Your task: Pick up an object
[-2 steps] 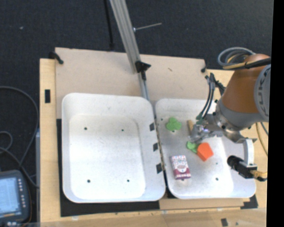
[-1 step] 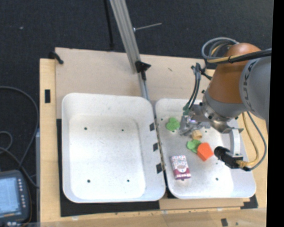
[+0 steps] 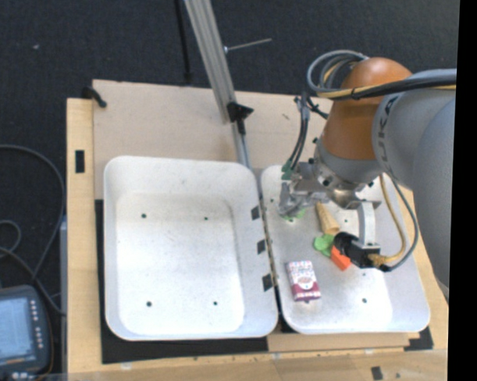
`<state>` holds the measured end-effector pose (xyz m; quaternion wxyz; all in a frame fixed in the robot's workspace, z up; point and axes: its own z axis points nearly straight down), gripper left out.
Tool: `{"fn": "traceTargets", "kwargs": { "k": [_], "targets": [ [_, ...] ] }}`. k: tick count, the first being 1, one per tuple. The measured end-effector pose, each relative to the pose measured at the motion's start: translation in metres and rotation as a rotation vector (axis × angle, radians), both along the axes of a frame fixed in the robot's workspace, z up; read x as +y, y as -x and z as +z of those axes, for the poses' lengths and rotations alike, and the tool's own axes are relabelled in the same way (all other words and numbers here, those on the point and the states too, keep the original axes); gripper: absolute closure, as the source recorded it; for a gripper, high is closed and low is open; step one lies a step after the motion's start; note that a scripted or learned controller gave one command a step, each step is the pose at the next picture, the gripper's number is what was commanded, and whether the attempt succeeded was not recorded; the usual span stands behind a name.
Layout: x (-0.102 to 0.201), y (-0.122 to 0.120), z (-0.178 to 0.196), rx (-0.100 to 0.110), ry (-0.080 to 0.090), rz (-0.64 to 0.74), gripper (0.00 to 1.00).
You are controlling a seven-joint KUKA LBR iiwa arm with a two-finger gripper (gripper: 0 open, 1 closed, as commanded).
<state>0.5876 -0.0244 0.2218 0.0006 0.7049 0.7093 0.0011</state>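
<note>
My gripper (image 3: 291, 207) reaches down into the right bin (image 3: 398, 308) near its upper left corner, close to the wall shared with the left bin. A small green piece (image 3: 294, 214) lies right at its tip. Just to the right lies a tan wooden block (image 3: 326, 218), then a green object (image 3: 323, 243) and an orange one (image 3: 339, 260). A red and white packet (image 3: 303, 280) lies lower in the same bin, apart from the gripper.
The left bin (image 3: 182, 246) lies beside the right one. A slanted metal pole (image 3: 215, 64) rises from the bench behind the bins. Cables and a black and yellow connector (image 3: 365, 254) hang off the wrist over the right bin.
</note>
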Motion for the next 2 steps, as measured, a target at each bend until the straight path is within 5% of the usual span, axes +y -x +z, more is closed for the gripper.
{"fn": "traceTargets", "kwargs": {
  "k": [2],
  "targets": [
    [0.088,-0.061,0.007,-0.001,0.0,-0.001,1.0]
  ]
}}
